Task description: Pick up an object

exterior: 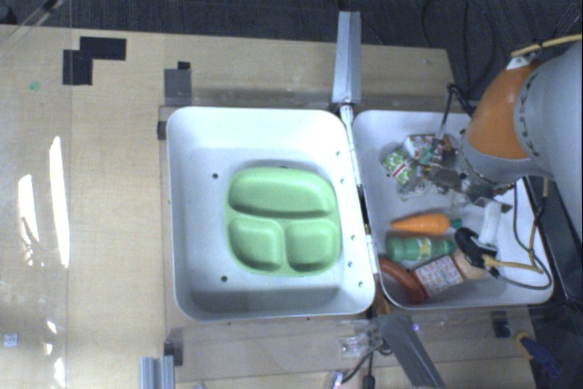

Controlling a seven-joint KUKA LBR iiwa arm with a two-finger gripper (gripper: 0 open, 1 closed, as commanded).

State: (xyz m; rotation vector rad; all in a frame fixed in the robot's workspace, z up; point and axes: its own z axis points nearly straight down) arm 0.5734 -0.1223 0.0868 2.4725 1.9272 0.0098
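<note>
Sausage (402, 280) and small box (444, 274) sit at right bin (537, 291) front edge, w/ green bottle (419, 249) and carrot (421, 224) just behind. Pincer (435, 170) hangs over crumpled wrapper (404, 161) near bin's back; can't tell if it grips anything. Carrot looks light, stiff, smooth: probably grab mid-length, across its width. Left bin (182, 214) holds green tray (281, 220).
</note>
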